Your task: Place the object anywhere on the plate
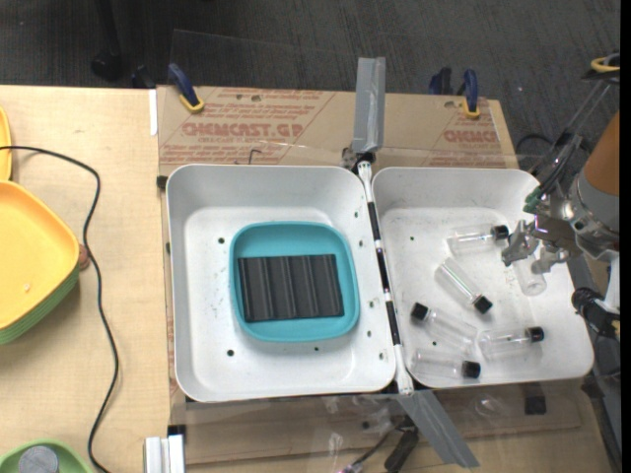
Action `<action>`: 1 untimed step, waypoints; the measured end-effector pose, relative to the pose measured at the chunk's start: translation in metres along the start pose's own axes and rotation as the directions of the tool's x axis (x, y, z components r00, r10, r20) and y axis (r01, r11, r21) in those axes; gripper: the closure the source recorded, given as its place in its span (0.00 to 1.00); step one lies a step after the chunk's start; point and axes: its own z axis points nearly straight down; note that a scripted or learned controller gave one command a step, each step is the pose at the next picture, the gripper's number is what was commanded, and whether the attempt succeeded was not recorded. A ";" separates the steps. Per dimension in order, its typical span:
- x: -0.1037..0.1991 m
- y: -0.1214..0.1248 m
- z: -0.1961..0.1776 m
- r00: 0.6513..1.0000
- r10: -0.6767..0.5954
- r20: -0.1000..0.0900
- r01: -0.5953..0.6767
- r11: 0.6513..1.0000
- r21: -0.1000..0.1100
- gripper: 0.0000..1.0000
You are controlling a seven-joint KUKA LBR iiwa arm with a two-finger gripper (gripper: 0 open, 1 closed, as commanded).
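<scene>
— Where do we find the gripper [530, 247]?

— Over the right bin [394, 227], near its right wall, hanging from the arm [599, 180] that comes in from the right. We see a clear vial [532, 276] just under its metal fingers [515, 248], but we cannot tell whether they are spread or pinched, or whether the vial sits between them.

— And the rest of that bin?

— More clear vials with black caps lie scattered flat: one [477, 237] up near the gripper, one [463, 289] in the middle, one [512, 339] toward the right, two [441, 325] low in the bin, close together.

— The plate?

— We see the teal plate [293, 282] resting in the middle of the left bin [197, 294], with a dark ribbed insert — nothing lies on it. The vials are all well apart from it.
</scene>
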 end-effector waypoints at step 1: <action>0.000 0.000 0.000 1.000 0.000 0.000 0.000 1.000 0.000 0.00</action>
